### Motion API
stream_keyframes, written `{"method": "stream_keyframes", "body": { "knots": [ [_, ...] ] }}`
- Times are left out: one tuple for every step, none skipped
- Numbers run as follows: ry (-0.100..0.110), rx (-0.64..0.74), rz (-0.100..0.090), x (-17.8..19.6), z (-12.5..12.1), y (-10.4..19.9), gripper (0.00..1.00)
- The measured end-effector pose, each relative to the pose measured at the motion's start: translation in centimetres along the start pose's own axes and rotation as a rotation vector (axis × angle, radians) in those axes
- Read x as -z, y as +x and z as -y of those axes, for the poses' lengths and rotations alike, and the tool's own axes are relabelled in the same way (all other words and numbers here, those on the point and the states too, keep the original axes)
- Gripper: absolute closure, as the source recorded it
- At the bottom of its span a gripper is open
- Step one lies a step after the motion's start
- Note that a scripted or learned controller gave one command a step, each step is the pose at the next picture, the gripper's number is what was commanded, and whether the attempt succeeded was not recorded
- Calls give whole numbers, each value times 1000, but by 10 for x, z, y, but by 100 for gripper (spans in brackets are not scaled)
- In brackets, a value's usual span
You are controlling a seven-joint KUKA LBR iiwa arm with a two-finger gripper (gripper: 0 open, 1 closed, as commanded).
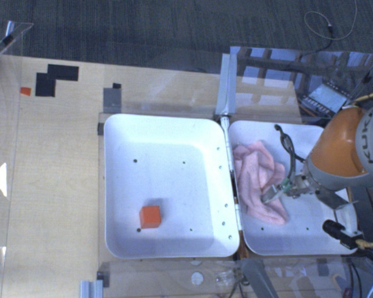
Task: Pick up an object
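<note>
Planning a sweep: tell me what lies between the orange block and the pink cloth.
In the camera view, between orange block and pink cloth: bare white bin floor, then the two bins' adjoining rims.

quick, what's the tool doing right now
Tool: down on the pink cloth in the right bin; open or shut cannot be told.

Gripper (274, 195) low, arm from right
</note>
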State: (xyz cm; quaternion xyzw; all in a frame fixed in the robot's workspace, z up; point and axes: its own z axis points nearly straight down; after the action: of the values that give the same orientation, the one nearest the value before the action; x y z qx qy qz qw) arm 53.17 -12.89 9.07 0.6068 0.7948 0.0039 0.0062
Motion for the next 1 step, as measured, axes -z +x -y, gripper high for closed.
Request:
{"method": "stream_keyframes", "body": {
  "knots": [
    [4, -67, -1, -3, -80, -16, 0]
  ]
}}
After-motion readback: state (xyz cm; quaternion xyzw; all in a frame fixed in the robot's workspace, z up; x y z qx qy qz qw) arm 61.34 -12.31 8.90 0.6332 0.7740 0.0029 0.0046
